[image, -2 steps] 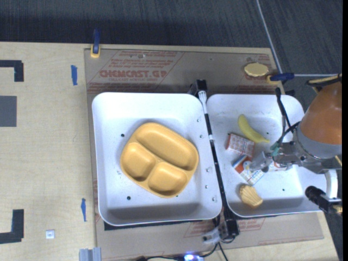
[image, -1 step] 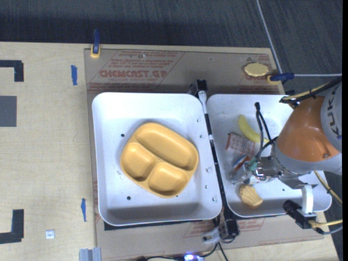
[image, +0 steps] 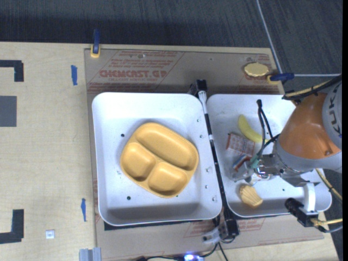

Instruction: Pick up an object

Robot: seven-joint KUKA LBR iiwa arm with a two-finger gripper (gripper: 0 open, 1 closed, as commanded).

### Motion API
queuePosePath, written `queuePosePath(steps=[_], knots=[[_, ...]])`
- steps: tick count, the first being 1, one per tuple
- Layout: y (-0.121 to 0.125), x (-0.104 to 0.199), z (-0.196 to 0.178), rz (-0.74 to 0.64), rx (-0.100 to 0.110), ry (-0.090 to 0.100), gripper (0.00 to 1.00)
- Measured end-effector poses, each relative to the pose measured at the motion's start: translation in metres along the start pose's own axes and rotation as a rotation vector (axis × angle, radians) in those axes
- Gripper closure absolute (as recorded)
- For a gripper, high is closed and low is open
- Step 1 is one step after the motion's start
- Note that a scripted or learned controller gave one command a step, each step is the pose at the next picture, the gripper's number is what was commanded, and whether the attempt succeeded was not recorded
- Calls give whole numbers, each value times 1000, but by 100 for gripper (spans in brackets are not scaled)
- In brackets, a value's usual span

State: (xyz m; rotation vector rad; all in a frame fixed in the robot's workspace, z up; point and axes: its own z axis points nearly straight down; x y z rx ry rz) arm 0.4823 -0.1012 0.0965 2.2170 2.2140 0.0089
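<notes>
Left bin (image: pixel 106 145): one yellow three-part tray (image: pixel 159 159), lying flat mid-floor, well apart from my claw (image: pixel 251 170) and too broad to be my likely pick. Right bin (image: pixel 228 200): banana (image: pixel 249 129) near the back, red-and-white packet (image: pixel 237 143) just beside it, tan ridged snack (image: pixel 250 196) near the front wall, all loose so any one may be lifted; my claw hangs low among them, between packet and snack, placed for a straight descent. Claw state: I cannot tell, wrist and cables hide it; nothing is seen held, so I judge the pick not yet made
</notes>
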Motion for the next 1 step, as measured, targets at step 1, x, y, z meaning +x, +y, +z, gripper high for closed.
queuePosePath(steps=[1], knots=[[24, 95, -88, -3, 8, 2, 100]])
